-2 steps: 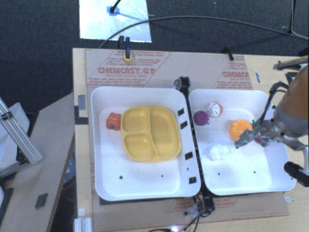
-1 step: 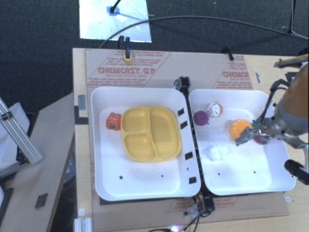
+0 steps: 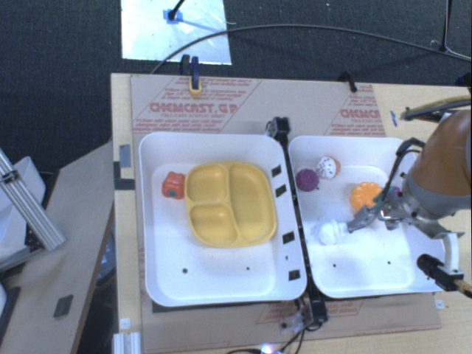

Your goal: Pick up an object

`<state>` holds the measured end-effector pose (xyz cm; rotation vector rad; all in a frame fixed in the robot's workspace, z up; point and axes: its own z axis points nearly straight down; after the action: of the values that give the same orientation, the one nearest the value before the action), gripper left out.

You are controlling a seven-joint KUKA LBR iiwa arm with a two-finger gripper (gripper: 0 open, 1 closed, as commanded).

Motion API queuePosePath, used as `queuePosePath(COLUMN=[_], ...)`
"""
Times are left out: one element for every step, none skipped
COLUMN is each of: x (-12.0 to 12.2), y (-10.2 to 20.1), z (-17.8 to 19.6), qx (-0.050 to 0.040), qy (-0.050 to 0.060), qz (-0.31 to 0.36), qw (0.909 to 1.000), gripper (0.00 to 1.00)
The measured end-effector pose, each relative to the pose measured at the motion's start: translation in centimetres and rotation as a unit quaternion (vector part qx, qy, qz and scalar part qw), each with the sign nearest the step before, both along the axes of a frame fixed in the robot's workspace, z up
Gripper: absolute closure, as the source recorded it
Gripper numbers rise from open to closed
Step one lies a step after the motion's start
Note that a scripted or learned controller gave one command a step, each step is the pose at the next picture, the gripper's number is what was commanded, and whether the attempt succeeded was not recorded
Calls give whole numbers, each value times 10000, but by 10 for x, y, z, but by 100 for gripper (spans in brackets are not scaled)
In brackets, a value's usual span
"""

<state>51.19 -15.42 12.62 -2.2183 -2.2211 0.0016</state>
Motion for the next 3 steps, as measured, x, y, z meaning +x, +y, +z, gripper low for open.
queuePosePath(x=[0,2,5], y=[0,0,-1], z=[-44,-31,33], qx=[-2,-8,-15], qy=[-8,-29,-49], qz=[-1,-1,13], qw=[10000,10000,10000], gripper=[0,100,100])
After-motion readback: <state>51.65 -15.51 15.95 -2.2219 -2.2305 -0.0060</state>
